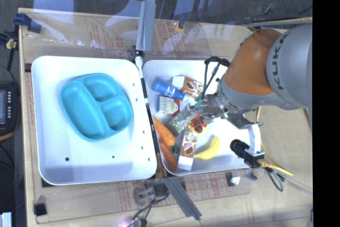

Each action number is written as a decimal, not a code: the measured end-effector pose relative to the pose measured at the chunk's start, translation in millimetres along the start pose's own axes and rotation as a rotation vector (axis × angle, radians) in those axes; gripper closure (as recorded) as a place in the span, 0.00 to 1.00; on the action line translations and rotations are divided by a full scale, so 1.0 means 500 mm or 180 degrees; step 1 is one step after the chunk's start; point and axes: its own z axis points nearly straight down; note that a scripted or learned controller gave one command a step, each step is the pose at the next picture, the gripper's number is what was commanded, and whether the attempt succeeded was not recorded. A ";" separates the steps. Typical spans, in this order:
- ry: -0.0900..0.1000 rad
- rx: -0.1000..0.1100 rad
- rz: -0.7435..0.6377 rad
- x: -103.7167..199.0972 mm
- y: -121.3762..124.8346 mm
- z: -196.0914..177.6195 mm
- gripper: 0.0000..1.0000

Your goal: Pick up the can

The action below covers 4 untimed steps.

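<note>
- Metal is what I'm after: the can (169, 105), as best I can judge, is the small labelled cylinder in the right bin (234, 165), close to that bin's left wall.
- It sits between the blue bottle (166, 87) above it and the carrot (164, 135) below it, in this view. It's blurred, so I'm calling it a can with some doubt.
- My arm (255, 72) reaches in from the right, and my jaws are down in the clutter at the middle of the bin, just right of the can.
- Whether my jaws are spread or pressed together, I cannot tell; the wrist and the jumble of wrappers hide them. Nothing shows as pinched between them.
- A banana (208, 149) lies near the bin's lower edge, with a carton (186, 154) propped beside it. The left bin (48, 167) carries a blue divided plate (95, 105), well apart from all this.
- Handling, by my reckoning: a can is stiff, so it will take a firm squeeze without crushing. It is also smooth and round, so it could slip or roll away if I catch it off-centre.
- I'd expect it to be light if empty and weighty if full; I can't say which.
- Best hold, I judge, is across the curved body at mid-height, square to its axis, keeping clear of the bottle and carrot crowding it.
</note>
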 end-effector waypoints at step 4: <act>-0.0002 0.0001 -0.0088 -0.138 0.312 0.193 1.00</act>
